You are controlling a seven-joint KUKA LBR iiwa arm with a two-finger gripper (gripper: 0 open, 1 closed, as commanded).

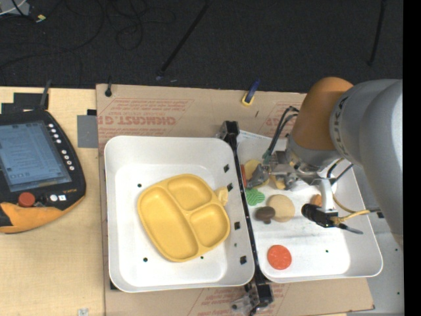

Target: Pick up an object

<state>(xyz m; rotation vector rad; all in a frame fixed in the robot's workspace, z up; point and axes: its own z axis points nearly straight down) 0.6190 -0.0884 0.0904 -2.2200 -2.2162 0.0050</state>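
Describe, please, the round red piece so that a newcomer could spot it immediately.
Find the right bin, the one the arm reaches into. Along its near edge a flat red disc lies by itself, apart from the cluster of small items further back. It is the lone red round thing, unlike the beige round piece.

One fixed camera, mounted above my bench, looking down at a slant. Both white bins fit in the lower half of frame: left bin (118, 176) centre-left, right bin (358, 255) lower right. Dark floor with cables across the top strip. My arm (368, 124) enters from the right edge (big in frame, so nearest the lens). Teach pendant (36, 170) sits far left.
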